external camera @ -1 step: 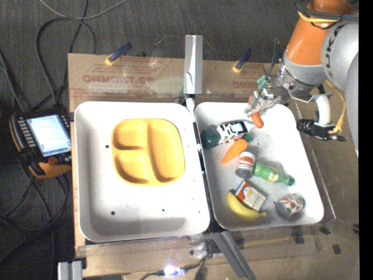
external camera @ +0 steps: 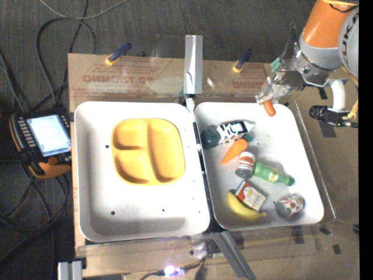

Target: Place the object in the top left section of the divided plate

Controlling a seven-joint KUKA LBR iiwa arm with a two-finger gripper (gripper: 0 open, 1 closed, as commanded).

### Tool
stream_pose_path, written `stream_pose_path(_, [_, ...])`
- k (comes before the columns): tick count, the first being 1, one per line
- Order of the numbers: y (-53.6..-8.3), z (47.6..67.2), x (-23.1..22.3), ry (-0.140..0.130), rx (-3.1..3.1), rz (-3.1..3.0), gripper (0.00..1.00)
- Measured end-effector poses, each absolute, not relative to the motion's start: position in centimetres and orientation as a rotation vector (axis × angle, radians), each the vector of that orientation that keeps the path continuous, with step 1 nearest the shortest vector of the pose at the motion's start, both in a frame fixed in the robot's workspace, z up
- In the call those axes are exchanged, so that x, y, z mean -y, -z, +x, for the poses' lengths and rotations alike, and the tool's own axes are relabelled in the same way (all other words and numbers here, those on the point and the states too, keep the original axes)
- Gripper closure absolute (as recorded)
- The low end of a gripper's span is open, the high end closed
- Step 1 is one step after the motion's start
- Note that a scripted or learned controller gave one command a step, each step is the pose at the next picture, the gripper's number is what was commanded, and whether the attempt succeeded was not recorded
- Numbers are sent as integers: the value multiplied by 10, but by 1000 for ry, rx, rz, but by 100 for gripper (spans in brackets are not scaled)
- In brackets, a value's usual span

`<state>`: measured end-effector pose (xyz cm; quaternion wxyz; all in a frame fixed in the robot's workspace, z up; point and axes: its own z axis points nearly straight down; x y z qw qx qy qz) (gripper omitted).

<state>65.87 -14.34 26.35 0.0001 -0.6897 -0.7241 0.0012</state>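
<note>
While the gripper [external camera: 269,102] pinches a small orange piece [external camera: 268,108] above the right bin's [external camera: 309,156] corner, the yellow divided plate [external camera: 149,150] waits far leftward.

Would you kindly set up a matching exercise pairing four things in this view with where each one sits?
Things:
1. divided plate
2. banana
3. carrot
4. gripper

Places:
A. near front edge of the right bin, beside a small carton
B. above the right bin's far edge
C. in the left bin
D. middle of the right bin, just below a black-and-white toy

Pairs: 1-C, 2-A, 3-D, 4-B
</note>
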Motion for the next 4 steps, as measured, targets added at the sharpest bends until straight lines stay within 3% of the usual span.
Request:
stream_pose_path(1, [-208,606,77,-5,2303,-2132,100])
stream_pose_path(2, [-150,605,129,-5,2383,-2044,100])
stream_pose_path(3, [-115,603,107,48,2235,-2245,100])
stream_pose_path(4, [-182,607,12,-3,2304,-2132,100])
